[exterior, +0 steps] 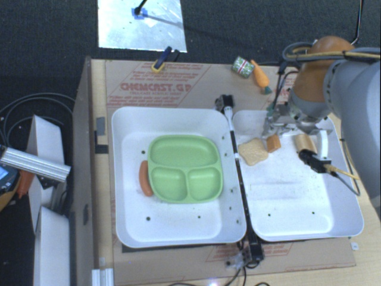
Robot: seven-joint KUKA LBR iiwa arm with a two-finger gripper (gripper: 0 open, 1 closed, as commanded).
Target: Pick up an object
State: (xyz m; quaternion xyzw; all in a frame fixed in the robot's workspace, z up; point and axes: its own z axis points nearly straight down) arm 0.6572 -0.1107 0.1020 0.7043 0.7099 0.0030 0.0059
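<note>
A green three-compartment plastic plate point(184, 168) is lying in the left white bin point(128, 219) beside an orange sausage-shaped toy point(144, 178), well apart from the arm. Farther back, in the right white bin point(297, 219), the tool point(274, 128) is reaching down from the right, just above a small orange-brown block point(273, 143) beside a tan bread-slice toy point(253, 152), probably the intended pick. Whether it is clamped on anything, I cannot tell.
</note>
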